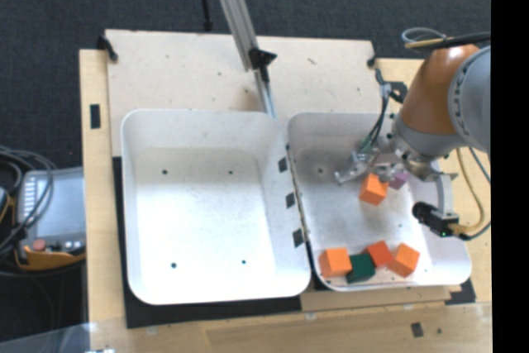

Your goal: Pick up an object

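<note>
An orange cube (374, 190) is positioned in the right bin (326, 140), near its right edge, directly below the gripper (382, 174). Whether the cube is gripped cannot be determined. Four blocks are grouped along the bin's front edge.

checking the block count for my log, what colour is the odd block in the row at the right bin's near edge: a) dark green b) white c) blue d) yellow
a: the row along the right bin's near edge holds three orange blocks and one dark green block sitting second from the left.
</note>
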### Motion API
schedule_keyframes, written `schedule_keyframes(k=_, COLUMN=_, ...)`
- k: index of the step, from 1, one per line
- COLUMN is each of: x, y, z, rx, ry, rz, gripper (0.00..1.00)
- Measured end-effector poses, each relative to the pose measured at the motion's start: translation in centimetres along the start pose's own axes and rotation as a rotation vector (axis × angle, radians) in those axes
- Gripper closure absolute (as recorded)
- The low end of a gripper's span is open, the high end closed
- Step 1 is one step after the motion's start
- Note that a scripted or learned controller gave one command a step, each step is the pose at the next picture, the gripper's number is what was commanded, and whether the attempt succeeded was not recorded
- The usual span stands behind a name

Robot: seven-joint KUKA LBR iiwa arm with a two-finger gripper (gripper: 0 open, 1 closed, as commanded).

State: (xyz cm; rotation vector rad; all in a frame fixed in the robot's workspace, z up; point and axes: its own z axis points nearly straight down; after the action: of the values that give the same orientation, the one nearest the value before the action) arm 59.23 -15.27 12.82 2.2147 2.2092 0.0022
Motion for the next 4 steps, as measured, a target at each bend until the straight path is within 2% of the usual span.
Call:
schedule_keyframes(k=1, x=0.0, y=0.2, z=-1.4, rx=-0.006, ry=0.003, rz=0.007, gripper=1.0)
schedule_keyframes(k=2, x=0.5, y=0.8, z=-6.0, rx=0.004, ry=0.008, rz=-0.006, gripper=1.0)
schedule_keyframes(k=3, x=0.3, y=1.1, z=-11.5, rx=0.003, ry=0.007, rz=-0.007, gripper=1.0)
schedule_keyframes(k=4, x=4.7, y=0.6, z=-12.0, rx=0.01, ry=0.01, rz=-0.009, gripper=1.0)
